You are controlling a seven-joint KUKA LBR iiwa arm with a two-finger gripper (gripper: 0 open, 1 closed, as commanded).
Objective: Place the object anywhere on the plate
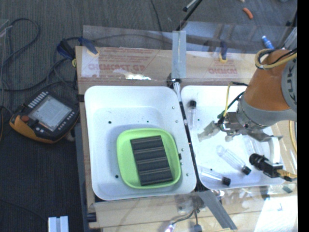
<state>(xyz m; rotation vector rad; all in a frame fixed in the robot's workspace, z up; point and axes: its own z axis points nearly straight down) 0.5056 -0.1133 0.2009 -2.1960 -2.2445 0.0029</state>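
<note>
Dark carpet with loose cables lay around your counter, which carried two white bins side by side. The green plate sat in the left bin, already bearing a dark ribbed block, so your object looked placed. Your hand hovered low over the right bin among clear tubes; I couldn't tell whether it stood apart or together.

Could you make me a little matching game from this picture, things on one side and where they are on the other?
Things:
1. green plate
2. dark ridged block
3. clear tube
4. handheld screen

Places:
A. on the green plate
B. on the floor left of the bench
C. in the left bin
D. in the right bin

Pairs: 1-C, 2-A, 3-D, 4-B
</note>
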